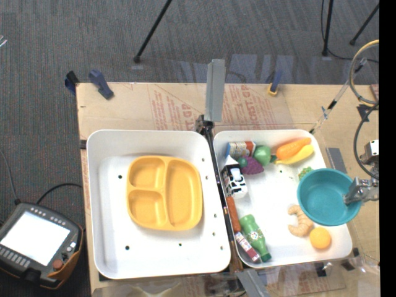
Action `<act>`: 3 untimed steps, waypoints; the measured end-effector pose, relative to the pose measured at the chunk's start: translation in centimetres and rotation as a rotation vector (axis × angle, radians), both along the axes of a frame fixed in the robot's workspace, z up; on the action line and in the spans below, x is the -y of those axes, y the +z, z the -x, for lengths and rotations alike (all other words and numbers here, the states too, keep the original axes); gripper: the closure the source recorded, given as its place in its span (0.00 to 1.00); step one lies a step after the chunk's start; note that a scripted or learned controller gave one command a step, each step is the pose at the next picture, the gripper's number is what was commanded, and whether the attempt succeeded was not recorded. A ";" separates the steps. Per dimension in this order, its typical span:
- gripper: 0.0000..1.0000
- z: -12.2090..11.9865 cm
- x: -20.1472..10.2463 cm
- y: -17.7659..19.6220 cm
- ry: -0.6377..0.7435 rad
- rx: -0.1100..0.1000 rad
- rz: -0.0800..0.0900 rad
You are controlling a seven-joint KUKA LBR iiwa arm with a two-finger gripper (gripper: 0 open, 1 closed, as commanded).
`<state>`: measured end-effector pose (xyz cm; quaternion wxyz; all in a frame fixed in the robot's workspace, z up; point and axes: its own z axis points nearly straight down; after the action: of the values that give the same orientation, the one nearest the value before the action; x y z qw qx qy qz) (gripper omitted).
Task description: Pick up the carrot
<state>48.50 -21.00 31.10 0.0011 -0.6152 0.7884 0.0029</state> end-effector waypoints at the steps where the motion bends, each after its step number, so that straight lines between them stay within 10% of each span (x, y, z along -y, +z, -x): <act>1: 1.00 -3.9 0.3 -0.6 0.254 0.001 -0.002; 2: 1.00 0.8 -0.2 -2.3 0.425 0.000 -0.002; 3: 1.00 0.7 -0.6 -0.3 0.548 0.003 -0.001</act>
<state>47.79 -20.38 30.76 0.0020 -0.8055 0.5926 0.0027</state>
